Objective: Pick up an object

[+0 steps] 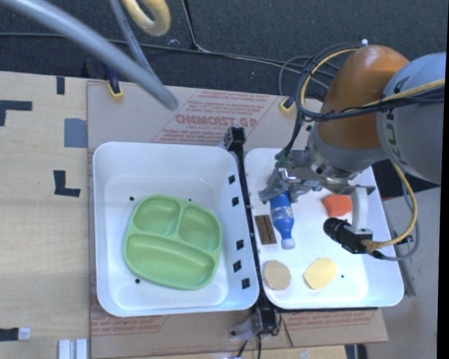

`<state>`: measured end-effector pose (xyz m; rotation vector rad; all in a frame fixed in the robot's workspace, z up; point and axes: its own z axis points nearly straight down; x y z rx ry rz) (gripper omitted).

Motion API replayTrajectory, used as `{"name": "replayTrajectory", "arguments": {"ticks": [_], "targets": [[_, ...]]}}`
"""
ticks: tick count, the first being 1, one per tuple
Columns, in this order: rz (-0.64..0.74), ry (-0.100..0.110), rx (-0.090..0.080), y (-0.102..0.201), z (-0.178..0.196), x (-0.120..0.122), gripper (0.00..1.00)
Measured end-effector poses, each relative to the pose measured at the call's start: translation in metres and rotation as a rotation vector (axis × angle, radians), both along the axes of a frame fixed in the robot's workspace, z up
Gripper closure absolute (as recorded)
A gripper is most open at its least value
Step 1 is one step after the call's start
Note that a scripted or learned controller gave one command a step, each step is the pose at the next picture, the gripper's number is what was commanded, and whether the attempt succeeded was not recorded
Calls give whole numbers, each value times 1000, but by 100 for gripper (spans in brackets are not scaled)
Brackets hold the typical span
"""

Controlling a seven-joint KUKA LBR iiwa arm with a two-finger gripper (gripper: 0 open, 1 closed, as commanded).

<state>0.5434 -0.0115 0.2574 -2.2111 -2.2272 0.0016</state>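
Gripper (281, 186) over blue bottle (282, 217)

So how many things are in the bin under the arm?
5: a bottle by the pincer, a brown bar, a tan disc, a yellow piece, an orange piece. The arm may hide more.

The right bin (386, 291) is crowded: a blue bottle (282, 217), a brown bar (265, 229), a tan disc (277, 275), a yellow piece (320, 273) and an orange piece (338, 205) lie close together. The arm (367, 106) covers its far half. Bare floor shows at the near right corner. In the left bin (106, 208), a green divided plate (172, 241) fills the middle; open floor rings it.
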Motion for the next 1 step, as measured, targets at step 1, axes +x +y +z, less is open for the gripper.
{"name": "replayTrajectory", "arguments": {"ticks": [1], "targets": [[0, 0, -1, 56, 0, -11, 100]]}}
